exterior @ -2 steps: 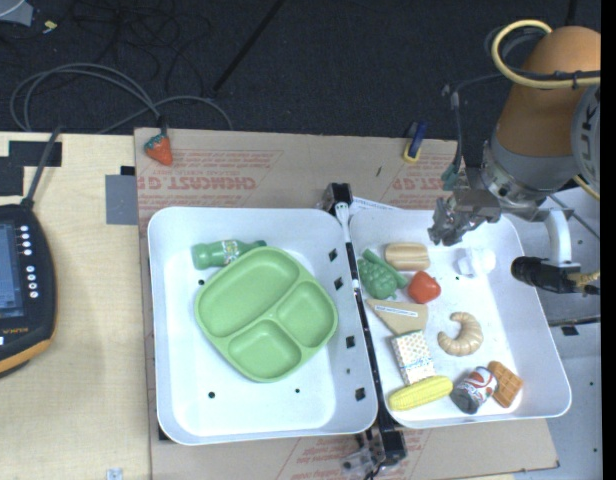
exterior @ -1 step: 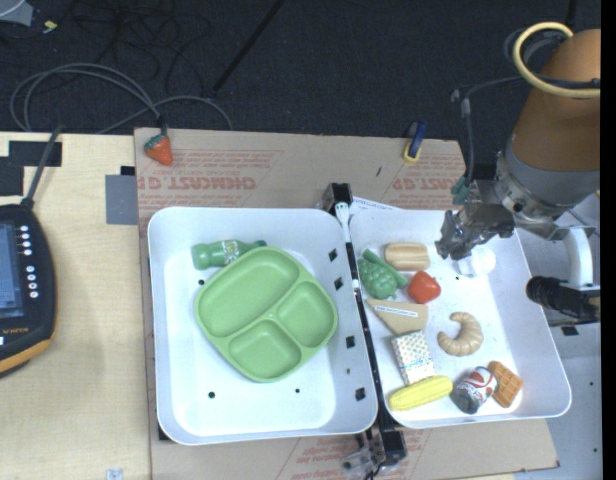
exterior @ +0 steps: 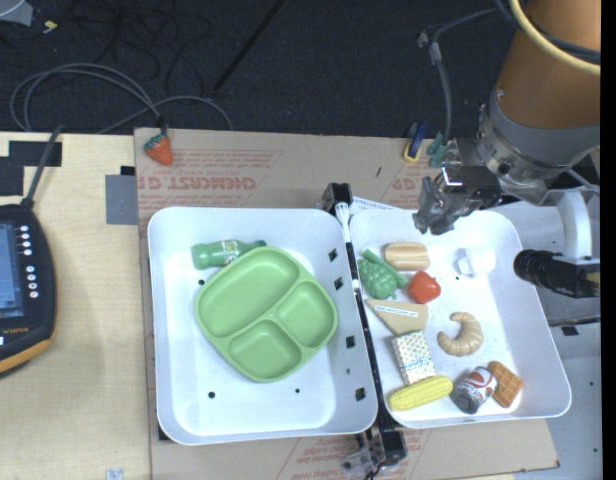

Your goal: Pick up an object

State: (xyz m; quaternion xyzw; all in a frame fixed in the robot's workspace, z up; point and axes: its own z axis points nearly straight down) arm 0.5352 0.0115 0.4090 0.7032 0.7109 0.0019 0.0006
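My gripper [exterior: 436, 218] hangs over the back edge of the right bin [exterior: 533, 268], above and slightly right of a hot-dog bun [exterior: 406, 256]. Its dark fingers point down and nothing shows between them. Lying in the right bin are a green broccoli-like toy [exterior: 379, 276], a red tomato [exterior: 423, 288], a cheese wedge [exterior: 397, 315], a croissant [exterior: 461, 334], a checkered box [exterior: 412, 356], a corn cob [exterior: 420, 394], a dark can [exterior: 472, 388] and a brown waffle piece [exterior: 504, 384].
The left bin [exterior: 178, 368] holds a green divided plate [exterior: 267, 313] and a green bottle [exterior: 225, 253]. A black divider [exterior: 348, 298] runs between the bins. A tablet pendant [exterior: 13, 288] lies at far left. A small strawberry [exterior: 160, 150] sits on the cardboard behind.
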